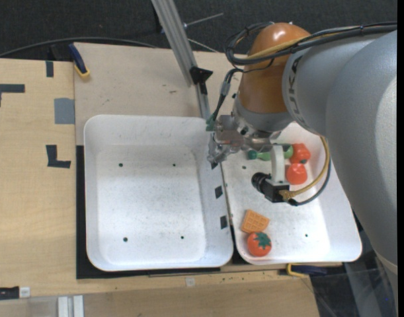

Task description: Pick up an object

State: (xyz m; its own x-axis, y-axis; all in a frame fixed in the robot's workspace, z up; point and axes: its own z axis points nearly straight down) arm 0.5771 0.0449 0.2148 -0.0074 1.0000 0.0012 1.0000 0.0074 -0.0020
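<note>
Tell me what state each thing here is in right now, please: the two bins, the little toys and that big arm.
Left bin: flat on the bench, its floor bare white.
Right bin: beside it, holding the toys.
Tomato toy: resting loose near the front rim.
Orange cracker-like piece: lying just behind the tomato.
Two red-orange toys: lying together under the arm.
End effector: low over the divide between the bins; what it is doing is hidden.
</note>
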